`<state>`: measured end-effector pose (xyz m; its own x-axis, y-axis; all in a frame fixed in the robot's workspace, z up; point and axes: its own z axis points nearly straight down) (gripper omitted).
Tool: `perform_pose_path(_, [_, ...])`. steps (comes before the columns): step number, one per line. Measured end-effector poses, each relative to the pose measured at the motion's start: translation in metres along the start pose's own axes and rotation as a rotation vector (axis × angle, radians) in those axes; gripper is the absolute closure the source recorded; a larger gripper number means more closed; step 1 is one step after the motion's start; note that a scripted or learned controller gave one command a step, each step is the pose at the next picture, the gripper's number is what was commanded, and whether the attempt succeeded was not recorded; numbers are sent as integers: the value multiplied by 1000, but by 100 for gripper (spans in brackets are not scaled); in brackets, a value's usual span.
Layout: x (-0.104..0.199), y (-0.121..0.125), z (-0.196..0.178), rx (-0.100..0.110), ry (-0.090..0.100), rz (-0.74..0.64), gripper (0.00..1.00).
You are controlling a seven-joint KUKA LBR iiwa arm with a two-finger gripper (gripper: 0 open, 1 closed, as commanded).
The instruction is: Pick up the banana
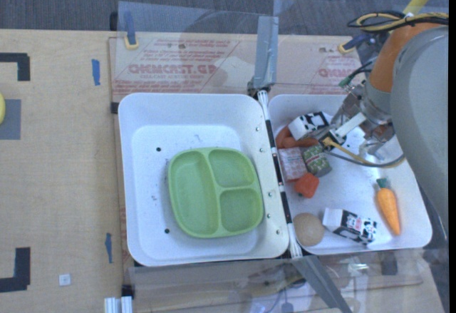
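1. standing by the bench, i could not tell where the banana was. nothing among the things i could pick out had its long curved yellow shape, and the arm (420, 90) covered the far right corner of the right bin (413, 233), so it may have been lying under there.
2. a yellow sliver (2, 108) at the bench's left edge was too cut off to name.
3. the gripper (331, 139) hung low over the clutter at the back of the right bin, just above a dark green box (315, 160) and beside a cow-patterned carton (311, 122). i could not tell how far open it was, nor whether it had hold of anything.
4. also in that bin were a packet (291, 162), a red lump (308, 185), a carrot (388, 208), a brownish ball (309, 229) and a second carton (349, 224). the left bin (135, 119) held a green divided plate (214, 190).
5. how it would handle (my guess, going by the toy-like carrot): if it was play food too, it would be light, stiff and smooth, so it might slip or roll on its curve. i would take it across the middle of its length, where it is narrowest to span.
6. of its looks i could say nothing firm.
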<state>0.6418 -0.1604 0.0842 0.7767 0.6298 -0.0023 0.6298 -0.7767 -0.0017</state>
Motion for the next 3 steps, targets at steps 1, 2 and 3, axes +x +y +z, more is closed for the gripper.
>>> perform_pose_path(1, [3,-1,-9,1,0,-7,100])
perform_pose_path(2, [-25,34,-33,2,-1,219,100])
perform_pose_path(3, [-29,-31,-1,0,2,338,100])
